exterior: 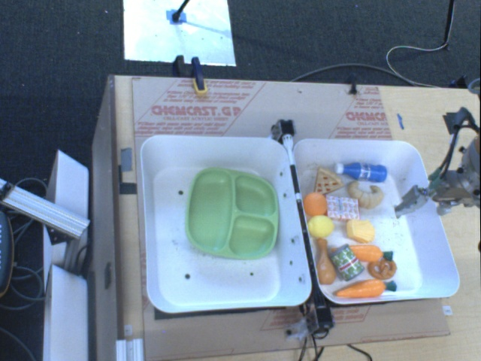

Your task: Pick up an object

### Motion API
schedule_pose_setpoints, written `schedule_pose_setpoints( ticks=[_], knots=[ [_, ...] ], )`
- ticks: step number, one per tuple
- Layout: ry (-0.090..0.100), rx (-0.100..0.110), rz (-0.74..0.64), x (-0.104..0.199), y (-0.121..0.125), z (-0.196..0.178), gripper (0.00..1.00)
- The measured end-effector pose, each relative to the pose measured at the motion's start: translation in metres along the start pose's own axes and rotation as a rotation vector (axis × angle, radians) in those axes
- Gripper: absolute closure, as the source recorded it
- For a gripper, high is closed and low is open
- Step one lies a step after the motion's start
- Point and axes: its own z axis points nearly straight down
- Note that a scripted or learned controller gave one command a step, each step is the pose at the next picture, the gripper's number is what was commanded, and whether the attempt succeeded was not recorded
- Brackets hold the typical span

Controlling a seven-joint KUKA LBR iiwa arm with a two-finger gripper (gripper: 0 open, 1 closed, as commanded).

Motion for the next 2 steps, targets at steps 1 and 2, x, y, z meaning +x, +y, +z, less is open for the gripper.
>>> schedule_pose_setpoints(
  ticks=[1,2],
  knots=[
    [0.000,-0.001,0.001,0.053,0.005,0.151,0.00],
    [0.000,-0.002,0.000,0.053,0.006,0.141,1.00]
  ],
)
